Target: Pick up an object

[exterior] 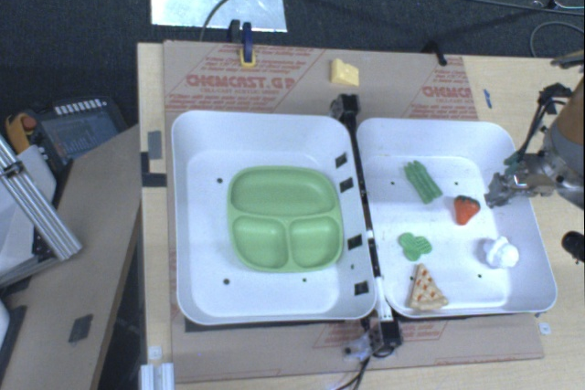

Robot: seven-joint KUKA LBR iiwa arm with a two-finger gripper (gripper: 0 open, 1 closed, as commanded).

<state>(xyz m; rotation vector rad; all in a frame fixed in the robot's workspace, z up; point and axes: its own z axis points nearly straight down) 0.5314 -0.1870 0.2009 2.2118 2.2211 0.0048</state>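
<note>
The right bin (pixel 475 137) holds several toy foods: a green bean pod (pixel 422 180), a red strawberry (pixel 466 209), a green broccoli piece (pixel 414 244), a pizza slice (pixel 425 288) and a white object (pixel 499 252). My gripper (pixel 505 188) hovers at the bin's right rim, just right of the strawberry and above the white object. I see nothing between its fingers.
The left bin (pixel 196 137) holds a green divided plate (pixel 281 216). A yellow cheese wedge (pixel 345 71) lies on the cardboard behind the bins. A black divider (pixel 356 196) with clips runs between the bins. Cables cross the dark floor at the back.
</note>
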